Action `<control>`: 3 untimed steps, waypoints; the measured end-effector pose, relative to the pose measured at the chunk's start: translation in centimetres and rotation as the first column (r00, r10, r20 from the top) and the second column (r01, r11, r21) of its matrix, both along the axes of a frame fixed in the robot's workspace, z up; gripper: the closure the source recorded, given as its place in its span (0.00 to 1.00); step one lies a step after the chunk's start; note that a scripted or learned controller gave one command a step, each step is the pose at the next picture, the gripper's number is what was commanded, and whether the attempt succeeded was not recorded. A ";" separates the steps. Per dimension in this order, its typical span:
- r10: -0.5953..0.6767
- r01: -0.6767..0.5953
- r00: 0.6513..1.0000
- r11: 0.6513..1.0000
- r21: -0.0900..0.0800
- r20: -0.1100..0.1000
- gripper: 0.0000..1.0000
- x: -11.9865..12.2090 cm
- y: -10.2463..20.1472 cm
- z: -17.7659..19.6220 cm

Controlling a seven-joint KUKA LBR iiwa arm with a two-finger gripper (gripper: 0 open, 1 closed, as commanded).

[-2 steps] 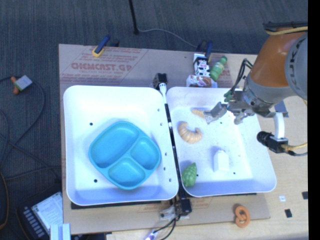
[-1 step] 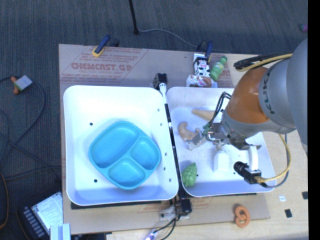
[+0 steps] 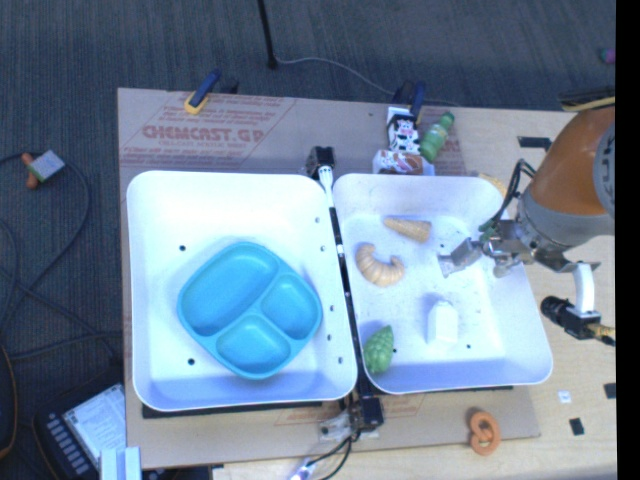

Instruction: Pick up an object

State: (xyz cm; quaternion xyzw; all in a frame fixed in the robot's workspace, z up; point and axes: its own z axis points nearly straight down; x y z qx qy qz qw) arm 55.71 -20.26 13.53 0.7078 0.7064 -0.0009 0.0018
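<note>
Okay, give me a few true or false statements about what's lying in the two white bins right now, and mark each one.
1. The blue divided plate lies in the left bin. True.
2. The croissant lies on the blue plate. False: it lies in the right bin.
3. A green object sits at the right bin's near-left corner. True.
4. The gripper hangs over the left bin. False: it is over the right bin.

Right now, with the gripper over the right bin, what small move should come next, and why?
Probably ease the gripper down and toward the white block, the nearest item below it in the right bin. Nothing sits between its fingers, and the block lies apart from the croissant and cone.
</note>
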 end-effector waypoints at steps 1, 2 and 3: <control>0.001 -0.001 1.000 1.000 0.001 0.004 0.00 -2.6 3.2 -4.8; 0.003 -0.003 1.000 1.000 0.006 -0.005 0.00 -7.4 10.8 -3.6; 0.002 -0.002 1.000 1.000 0.002 0.004 0.00 -1.0 10.2 -4.8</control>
